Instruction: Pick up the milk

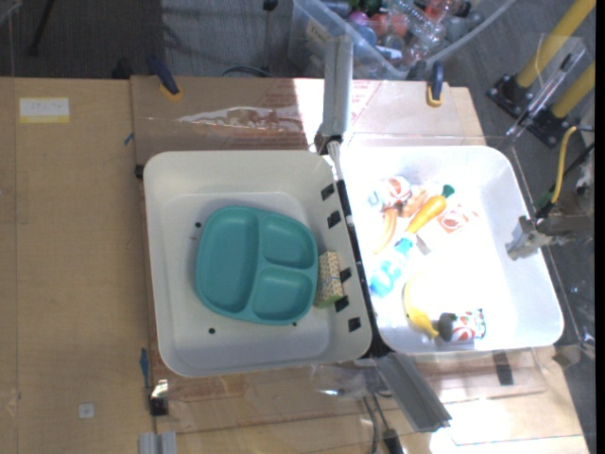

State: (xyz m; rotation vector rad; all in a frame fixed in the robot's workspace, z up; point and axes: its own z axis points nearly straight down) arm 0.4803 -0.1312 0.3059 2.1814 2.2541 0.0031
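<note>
A small white carton with red print, which I take for the milk (468, 326), lies on its side near the front of the right bin (529, 301), touching the end of a yellow banana (416, 312). Two other white-and-red packs (457, 218) (397, 189) lie further back in that bin, so which one is the milk is not certain. A grey part that looks like my gripper (526, 237) sits at the right rim of the right bin, well to the right of and behind the carton, with nothing seen in it.
An orange carrot (425, 211) and two blue toys (387, 277) lie mid-bin on the right. The left bin (170, 216) holds a teal divided plate (255, 263) and a small patterned block (328, 277). A clear tub of clutter (406, 12) stands behind the bench.
</note>
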